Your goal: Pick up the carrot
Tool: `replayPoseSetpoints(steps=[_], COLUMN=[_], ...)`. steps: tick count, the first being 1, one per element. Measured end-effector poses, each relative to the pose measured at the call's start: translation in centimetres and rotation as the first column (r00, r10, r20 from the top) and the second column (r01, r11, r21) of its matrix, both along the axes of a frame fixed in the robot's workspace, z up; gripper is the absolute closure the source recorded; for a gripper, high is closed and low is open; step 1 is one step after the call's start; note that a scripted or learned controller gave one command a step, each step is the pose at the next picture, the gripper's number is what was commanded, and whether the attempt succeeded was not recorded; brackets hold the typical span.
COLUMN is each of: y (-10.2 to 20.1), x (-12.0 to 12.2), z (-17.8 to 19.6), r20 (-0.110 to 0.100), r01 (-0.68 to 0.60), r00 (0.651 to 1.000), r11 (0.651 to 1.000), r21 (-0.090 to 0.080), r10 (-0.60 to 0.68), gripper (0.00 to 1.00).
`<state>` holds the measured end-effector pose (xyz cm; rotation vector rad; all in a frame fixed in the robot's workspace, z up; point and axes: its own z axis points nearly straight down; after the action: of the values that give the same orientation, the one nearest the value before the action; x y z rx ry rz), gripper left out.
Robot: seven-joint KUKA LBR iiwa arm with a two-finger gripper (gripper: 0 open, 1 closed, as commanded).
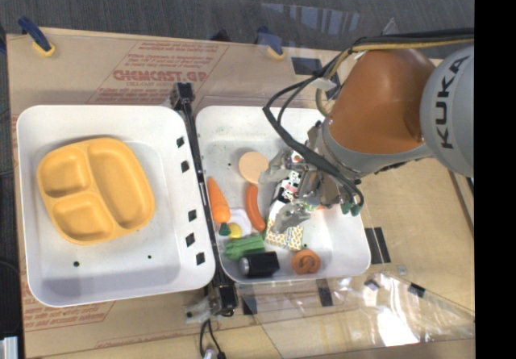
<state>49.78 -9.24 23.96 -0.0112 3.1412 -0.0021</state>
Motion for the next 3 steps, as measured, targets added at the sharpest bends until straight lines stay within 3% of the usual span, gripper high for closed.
replayPoseSetpoints(steps=[1, 2, 3], y=[3.6, -0.1, -3.1], x=[1.5, 7.2, 11.0], z=[-5.1, -12.1, -14.8], r20=[-0.006, -0.005, 0.002], r01=[0.034, 0.079, 0.137], r00=[0.999, 0.997, 0.991], r11=[0.999, 0.997, 0.991], r21=[0.004, 0.000, 0.000], r10=[-0.034, -0.079, -0.137], gripper=[0.00, 0.00, 0.00])
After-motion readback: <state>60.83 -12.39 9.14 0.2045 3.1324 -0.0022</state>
